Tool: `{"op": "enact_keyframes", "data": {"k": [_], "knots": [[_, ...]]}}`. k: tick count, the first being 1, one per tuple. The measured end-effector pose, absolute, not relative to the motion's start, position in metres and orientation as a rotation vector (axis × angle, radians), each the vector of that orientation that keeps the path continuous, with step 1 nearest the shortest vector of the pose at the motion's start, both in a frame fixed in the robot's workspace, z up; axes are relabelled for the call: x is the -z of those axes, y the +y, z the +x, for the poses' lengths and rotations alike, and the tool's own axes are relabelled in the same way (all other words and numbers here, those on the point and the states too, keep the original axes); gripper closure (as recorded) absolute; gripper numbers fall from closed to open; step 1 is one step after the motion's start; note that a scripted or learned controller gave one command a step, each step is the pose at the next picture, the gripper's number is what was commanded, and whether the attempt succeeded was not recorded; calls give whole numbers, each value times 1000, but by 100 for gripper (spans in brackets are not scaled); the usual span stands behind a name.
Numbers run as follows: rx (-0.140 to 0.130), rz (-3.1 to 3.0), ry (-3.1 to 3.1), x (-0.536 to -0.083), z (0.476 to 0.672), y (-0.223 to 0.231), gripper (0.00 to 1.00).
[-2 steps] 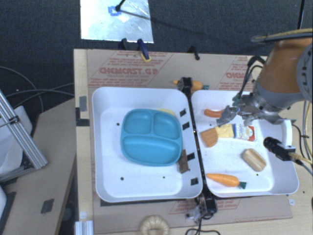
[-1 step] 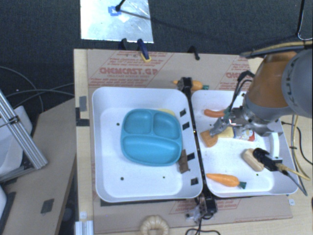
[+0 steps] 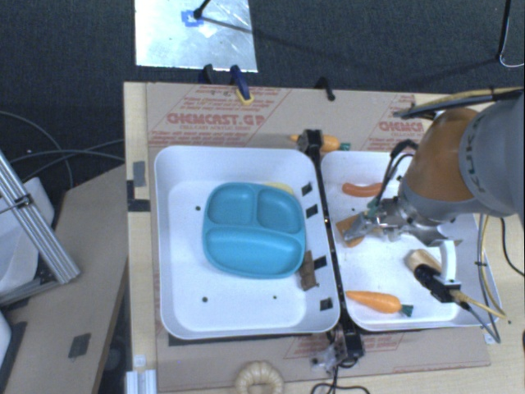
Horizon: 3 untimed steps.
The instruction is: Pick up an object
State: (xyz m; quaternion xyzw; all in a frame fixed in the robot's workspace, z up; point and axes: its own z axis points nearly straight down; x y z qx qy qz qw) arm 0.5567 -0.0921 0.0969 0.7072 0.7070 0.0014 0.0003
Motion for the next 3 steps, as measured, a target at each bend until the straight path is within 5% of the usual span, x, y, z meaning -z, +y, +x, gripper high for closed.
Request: {"op": "enact_keyframes", "data": {"k": [1, 2, 3], "knots": [[-8, 2221, 2226, -88, 559, -91, 0], [-18, 2215, 2222, -101, 562, -90, 100], [-6, 2213, 2224, -146, 564, -84, 100]]}}
